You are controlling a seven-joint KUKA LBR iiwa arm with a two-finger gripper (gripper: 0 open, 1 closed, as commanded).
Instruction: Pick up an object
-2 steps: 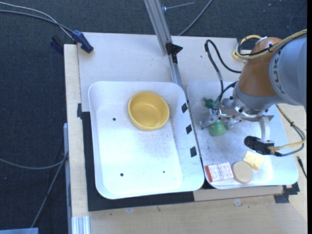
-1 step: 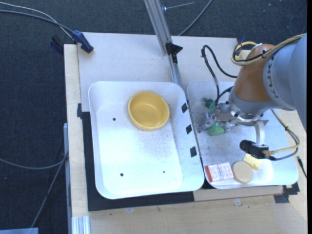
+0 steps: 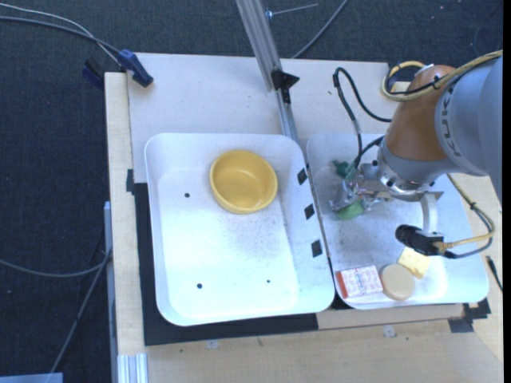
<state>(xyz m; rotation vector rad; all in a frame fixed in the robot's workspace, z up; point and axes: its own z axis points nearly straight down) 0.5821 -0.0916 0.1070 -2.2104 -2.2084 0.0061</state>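
Observation:
My gripper (image 3: 352, 195) is low over the left part of the right bin (image 3: 447, 214), with the grey arm and its orange band coming in from the right. A small green object (image 3: 347, 209) lies right at the gripper's tip, and another bit of green (image 3: 342, 168) shows just above it. The metal parts hide how the green object sits against the gripper. Along the right bin's front edge lie a red and white packet (image 3: 359, 281), a tan round disc (image 3: 397, 282) and a pale yellow block (image 3: 413, 262).
The left bin (image 3: 184, 286) holds a yellow bowl (image 3: 243, 181) near its back. A metal pole (image 3: 257, 22) slants down to the bins' shared back corner. Black clips (image 3: 310, 211) sit along the divide between the bins. A blue clamp (image 3: 134, 66) is on the bench's far left corner.

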